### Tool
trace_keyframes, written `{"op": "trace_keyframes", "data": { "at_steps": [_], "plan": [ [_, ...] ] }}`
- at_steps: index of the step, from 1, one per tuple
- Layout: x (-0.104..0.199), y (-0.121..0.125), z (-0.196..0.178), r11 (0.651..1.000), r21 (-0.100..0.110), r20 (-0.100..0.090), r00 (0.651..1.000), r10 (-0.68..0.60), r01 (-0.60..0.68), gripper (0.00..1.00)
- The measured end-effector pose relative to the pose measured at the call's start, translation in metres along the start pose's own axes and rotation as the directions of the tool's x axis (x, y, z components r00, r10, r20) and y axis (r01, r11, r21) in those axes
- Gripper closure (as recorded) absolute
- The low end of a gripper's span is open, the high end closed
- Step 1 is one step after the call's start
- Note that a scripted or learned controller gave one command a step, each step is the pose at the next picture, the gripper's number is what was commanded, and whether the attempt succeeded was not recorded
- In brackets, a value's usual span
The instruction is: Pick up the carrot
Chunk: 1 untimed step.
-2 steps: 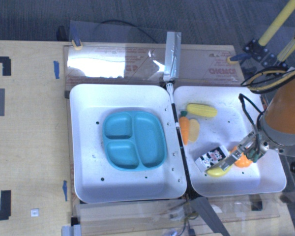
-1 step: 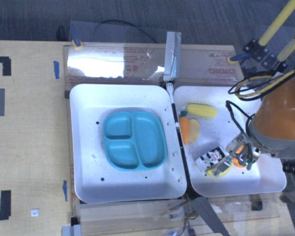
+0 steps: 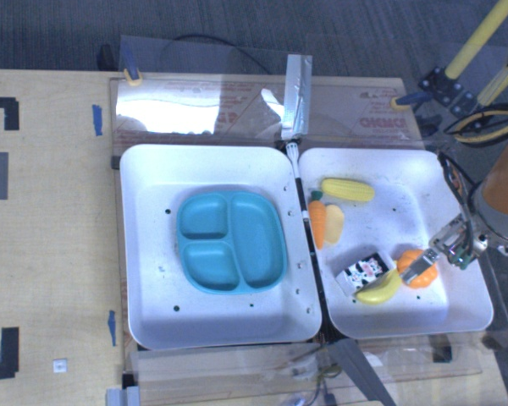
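The carrot (image 3: 318, 225) is orange with a green top and lies against the left wall of the right bin (image 3: 470, 307), pointing toward me. A pale yellow piece (image 3: 334, 221) touches its right side. My gripper (image 3: 430, 257) is low over the bin's right half, far right of the carrot. It is open, with one finger lying across an orange fruit (image 3: 420, 276). Nothing is held between the fingers.
A yellow corn cob (image 3: 348, 190) lies just behind the carrot. A banana (image 3: 381, 289) and a small black-and-white box (image 3: 364, 270) sit at the bin's front. The left bin (image 3: 144, 227) holds a blue divided plate (image 3: 232, 240).
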<state>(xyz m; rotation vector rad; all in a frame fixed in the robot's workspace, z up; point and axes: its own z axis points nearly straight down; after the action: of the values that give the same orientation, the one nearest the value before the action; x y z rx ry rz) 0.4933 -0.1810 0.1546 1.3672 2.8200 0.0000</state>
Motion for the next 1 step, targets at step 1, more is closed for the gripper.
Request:
{"op": "trace_keyframes", "data": {
  "at_steps": [1],
  "plan": [
    [0.0007, 0.009, 0.0563, 0.998, -0.012, 0.014, 0.998, -0.069, 0.069, 0.0]
  ]
}}
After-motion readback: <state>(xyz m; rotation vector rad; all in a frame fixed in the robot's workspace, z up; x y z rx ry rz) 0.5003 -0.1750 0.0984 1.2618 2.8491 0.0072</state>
